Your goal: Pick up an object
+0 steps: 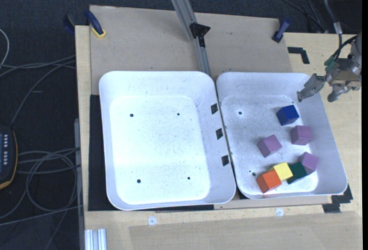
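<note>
The right bin (247,99) holds several small blocks. A blue cube (287,115) lies nearest the back, with three purple blocks (301,134) (269,145) (309,161) in front of it. At the front sit an orange block (268,180), a yellow one (282,172) and a green one (297,170), touching in a row. My gripper (321,91) hangs over the bin's back right corner, up and to the right of the blue cube. It is open, and nothing is between its fingers.
The left bin (115,128) sits beside the right one, joined by black clips. A slanted metal bar (184,7) runs down to the gap between the bins. Blue clamps (95,25) (280,29) grip the board's back edge.
</note>
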Robot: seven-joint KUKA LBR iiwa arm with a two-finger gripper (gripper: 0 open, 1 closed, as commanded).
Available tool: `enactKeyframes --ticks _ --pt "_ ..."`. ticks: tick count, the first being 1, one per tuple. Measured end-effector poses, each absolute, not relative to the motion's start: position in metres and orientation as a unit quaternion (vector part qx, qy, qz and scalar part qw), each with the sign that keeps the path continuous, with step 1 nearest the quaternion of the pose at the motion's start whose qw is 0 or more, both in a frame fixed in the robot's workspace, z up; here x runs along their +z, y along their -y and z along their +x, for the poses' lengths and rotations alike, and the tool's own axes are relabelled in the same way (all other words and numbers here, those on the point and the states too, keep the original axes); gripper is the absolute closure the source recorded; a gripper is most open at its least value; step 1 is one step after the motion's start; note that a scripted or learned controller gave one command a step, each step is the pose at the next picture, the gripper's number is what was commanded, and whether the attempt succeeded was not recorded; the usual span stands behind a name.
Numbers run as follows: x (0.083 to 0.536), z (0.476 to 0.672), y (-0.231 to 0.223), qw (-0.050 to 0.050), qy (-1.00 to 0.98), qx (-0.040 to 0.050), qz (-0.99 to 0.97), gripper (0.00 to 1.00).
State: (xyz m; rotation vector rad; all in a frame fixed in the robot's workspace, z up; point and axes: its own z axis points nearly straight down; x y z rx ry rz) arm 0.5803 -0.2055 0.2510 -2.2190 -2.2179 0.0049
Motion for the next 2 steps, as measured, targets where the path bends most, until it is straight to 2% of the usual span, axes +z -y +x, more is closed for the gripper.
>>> enactKeyframes --ticks 2 --pt "0.158 0.583 0.191 0.002 0.708 0.0011 -0.707 0.00"
